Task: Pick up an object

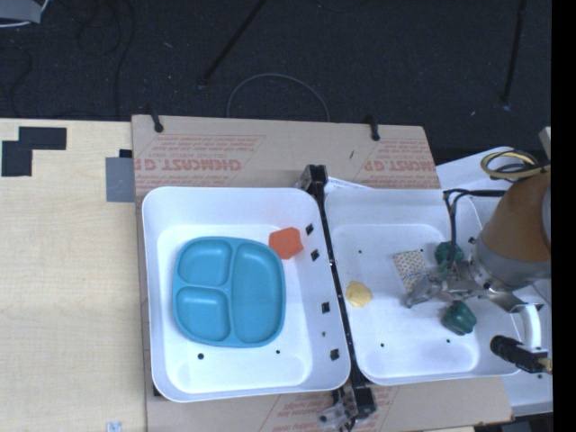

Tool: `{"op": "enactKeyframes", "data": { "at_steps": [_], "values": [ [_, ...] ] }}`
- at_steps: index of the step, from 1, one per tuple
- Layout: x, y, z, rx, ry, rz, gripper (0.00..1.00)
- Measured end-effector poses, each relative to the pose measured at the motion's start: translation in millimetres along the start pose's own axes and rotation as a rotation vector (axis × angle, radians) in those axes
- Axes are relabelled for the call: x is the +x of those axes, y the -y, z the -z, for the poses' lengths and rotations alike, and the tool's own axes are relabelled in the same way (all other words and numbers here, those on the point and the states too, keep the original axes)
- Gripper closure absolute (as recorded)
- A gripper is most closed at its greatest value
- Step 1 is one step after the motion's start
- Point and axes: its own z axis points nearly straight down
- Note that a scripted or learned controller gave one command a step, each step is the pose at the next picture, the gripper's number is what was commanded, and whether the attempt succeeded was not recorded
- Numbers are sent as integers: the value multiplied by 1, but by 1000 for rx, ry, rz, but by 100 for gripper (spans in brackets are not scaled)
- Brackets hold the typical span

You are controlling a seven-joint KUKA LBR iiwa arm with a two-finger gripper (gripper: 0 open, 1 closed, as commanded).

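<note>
Reaching into the right bin (pixel 396 367) from the right, the end effector (pixel 430 288) sits low near the bin floor; whether it is apart or together cannot be told, since metal parts and green pieces blur there. Nearest candidate: small yellow object (pixel 359 293), lying loose on the bin floor just left of the end effector, apart from it. Judged light, rounded, possibly slippery; take it across its narrow middle. Speckled patch (pixel 409 262) behind: identity unclear. Farther off, in the left bin (pixel 225 378), blue divided plate (pixel 229 291) and orange block (pixel 286 242) beside its corner.
</note>
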Motion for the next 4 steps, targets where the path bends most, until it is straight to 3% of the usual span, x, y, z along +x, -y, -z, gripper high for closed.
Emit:
{"op": "enactKeyframes", "data": {
  "at_steps": [1,3,4],
  "values": [
    [-1,-1,12,-3,1,-3,100],
    [-1,-10,116,-6,3,4,100],
    [-2,-11,134,-4,2,5,100]
  ]
}}
